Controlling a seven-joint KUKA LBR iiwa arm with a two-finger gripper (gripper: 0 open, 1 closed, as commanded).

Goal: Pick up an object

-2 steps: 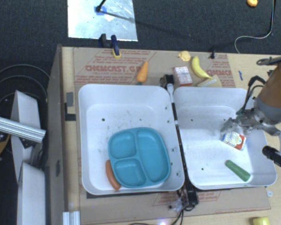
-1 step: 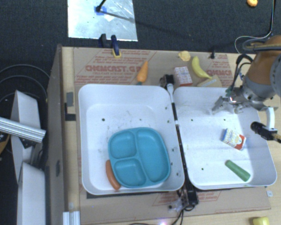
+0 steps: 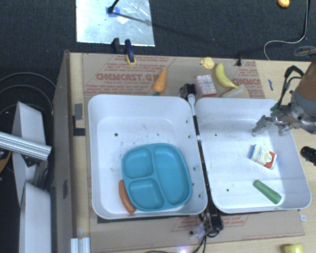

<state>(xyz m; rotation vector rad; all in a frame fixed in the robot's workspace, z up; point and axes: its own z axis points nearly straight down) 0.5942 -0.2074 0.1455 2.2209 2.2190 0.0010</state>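
Landmark: right bin (image 3: pixel 221 141), white, shallow, on the bench (image 3: pixel 126 73) w/ cardboard top.

Inside right bin: small carton (image 3: pixel 262 156), white w/ red + blue print, lying flat twd the right wall, approx mid-depth. Green cucumber-like piece (image 3: pixel 267 191) nearer the front-right corner, lying at a slant, apart from the carton.

Jaws (image 3: pixel 264 125) over the right bin's back-right area, above and behind the carton, not touching it. Metal fingers (image 3: pixel 259 127) seen pointing left; spread or pressed together — cannot tell at this res. Nothing seen between them. Grey arm (image 3: pixel 312 96) w/ orange band entering past the bin's right wall.

Left of right bin, touching along the centre seam: left bin (image 3: pixel 102 141), holding a blue 3-compartment tray (image 3: pixel 157 175) twd its front, plus an orange sausage-like piece (image 3: pixel 126 196) just beside the tray's left-front edge.

Behind right bin, on the bench: banana (image 3: pixel 224 76), small yellow toy (image 3: pixel 207 62), pink-white box (image 3: pixel 206 85). Carrot (image 3: pixel 160 80) further left, behind the left bin.
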